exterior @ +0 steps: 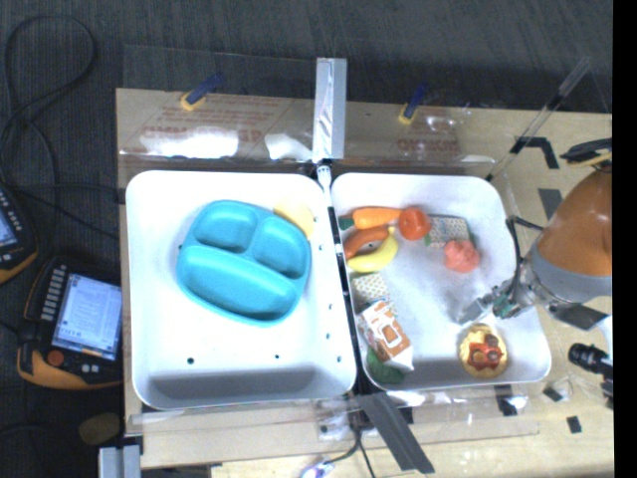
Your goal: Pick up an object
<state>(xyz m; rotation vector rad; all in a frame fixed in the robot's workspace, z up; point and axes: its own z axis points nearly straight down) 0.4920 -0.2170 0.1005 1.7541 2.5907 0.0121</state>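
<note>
The left bin (pixel 149 366) holds a blue divided plate (pixel 245 259) with a yellow piece (pixel 296 217) at its upper right corner. In the right bin (pixel 438 189), going rightward: a banana (pixel 370 253) under a carrot (pixel 373 217), a small printed carton (pixel 385 335) near the front wall, a tomato (pixel 413 223), a pink lump (pixel 461 256) and a round pizza-like toy (pixel 483 351) at the front right. The gripper (pixel 488 305) sits low just above that toy, near the right wall; whether its fingers are apart or together, I cannot tell, and nothing shows between them.
</note>
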